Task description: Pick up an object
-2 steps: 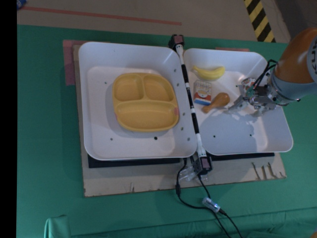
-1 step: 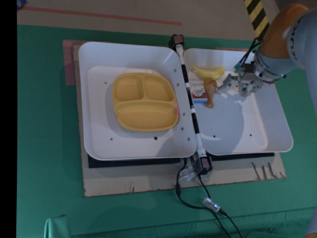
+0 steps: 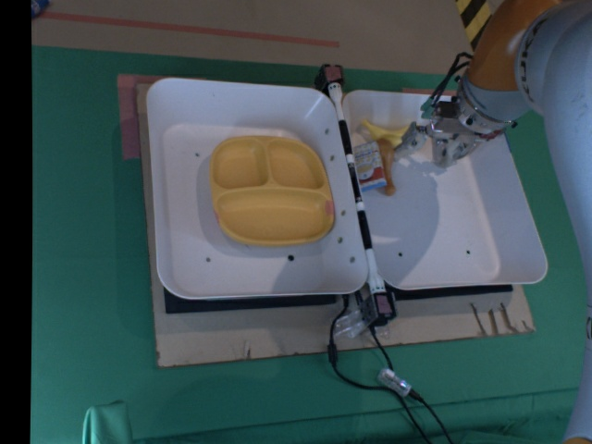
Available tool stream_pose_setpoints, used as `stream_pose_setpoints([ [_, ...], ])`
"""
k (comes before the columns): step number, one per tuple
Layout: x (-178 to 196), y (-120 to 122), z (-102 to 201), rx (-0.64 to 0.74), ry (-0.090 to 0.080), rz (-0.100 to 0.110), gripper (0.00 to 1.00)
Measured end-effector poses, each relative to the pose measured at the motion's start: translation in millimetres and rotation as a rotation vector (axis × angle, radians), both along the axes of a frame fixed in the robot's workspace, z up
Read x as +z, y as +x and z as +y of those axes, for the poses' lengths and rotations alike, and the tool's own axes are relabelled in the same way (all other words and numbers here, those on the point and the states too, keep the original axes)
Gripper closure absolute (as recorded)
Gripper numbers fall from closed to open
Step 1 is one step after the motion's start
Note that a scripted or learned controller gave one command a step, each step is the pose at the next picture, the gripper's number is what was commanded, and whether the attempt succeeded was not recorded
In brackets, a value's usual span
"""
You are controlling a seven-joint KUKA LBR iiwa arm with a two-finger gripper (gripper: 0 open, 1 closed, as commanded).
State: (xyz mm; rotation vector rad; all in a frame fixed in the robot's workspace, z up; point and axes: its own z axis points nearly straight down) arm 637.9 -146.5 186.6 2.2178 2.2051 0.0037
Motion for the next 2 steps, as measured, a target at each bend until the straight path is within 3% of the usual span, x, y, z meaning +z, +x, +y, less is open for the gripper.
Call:
stream_pose_setpoints([
  [1,-1,39,39,0.003,-0.007,0.043,0.0],
  [2,17,41,37,-0.002,-0.012,0.034,1.0],
])
